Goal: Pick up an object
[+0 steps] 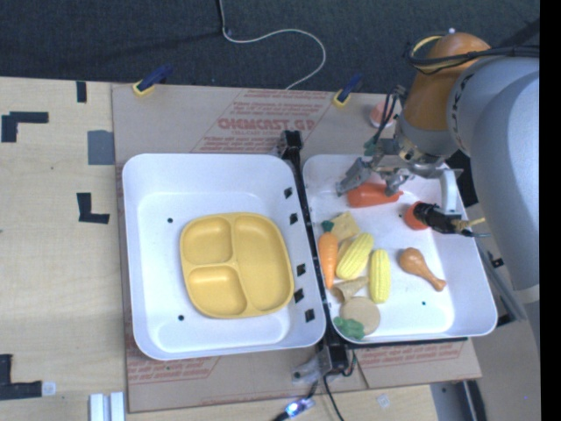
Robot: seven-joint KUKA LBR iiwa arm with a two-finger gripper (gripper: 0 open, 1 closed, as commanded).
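Note:
My gripper [373, 179] hangs over the far end of the right bin [478, 321], its two grey fingers spread apart. A red-orange toy pepper [372, 196] lies on the bin floor just below and between the fingertips; nothing is lifted. Closer to the camera lies a cluster of toy food: an orange carrot [327, 258], two yellow corn cobs [355, 254] [379, 275], a brown drumstick [422, 268], a small red piece [415, 216] and a round tan biscuit [360, 314].
The left bin [140, 178] holds a yellow divided plate [235, 264]. The arm's grey and orange body [473, 86] fills the upper right. A white cable [263, 38] loops across the dark floor behind the bench.

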